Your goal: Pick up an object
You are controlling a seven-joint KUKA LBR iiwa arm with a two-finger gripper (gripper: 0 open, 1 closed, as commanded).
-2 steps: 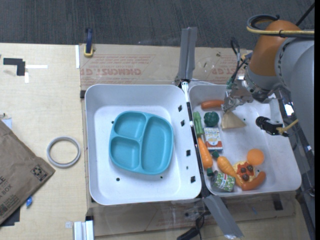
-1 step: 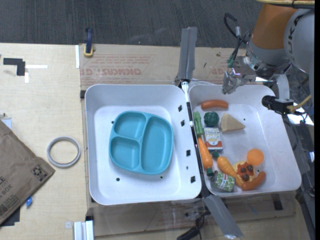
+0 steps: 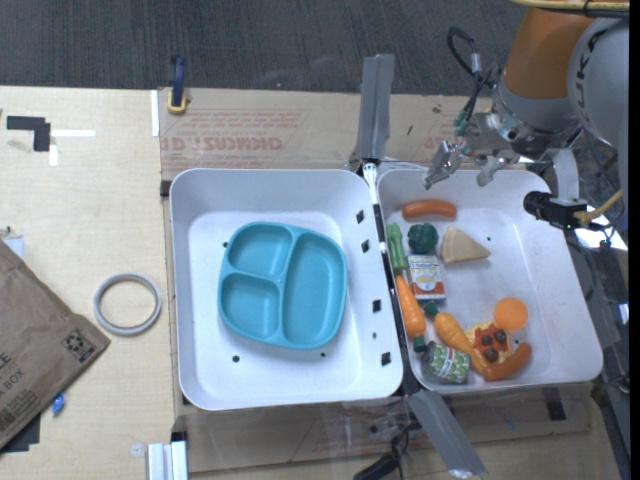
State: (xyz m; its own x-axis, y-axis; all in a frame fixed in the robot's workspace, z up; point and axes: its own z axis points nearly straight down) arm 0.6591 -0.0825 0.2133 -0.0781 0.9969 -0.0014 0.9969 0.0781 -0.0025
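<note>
The right bin point(image 3: 560, 298) is holding all the toy food, the sausage point(image 3: 429, 209) nearest its far rim. The claw point(image 3: 465, 163) is hanging spread and gripping nothing above that rim, so picking is not yet begun; reaching, closing and lifting remain.

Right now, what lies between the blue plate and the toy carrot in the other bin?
In the camera view, the two bins' white walls meet between the blue plate and the carrot, joined by small black clips. Nothing else lies there.
</note>
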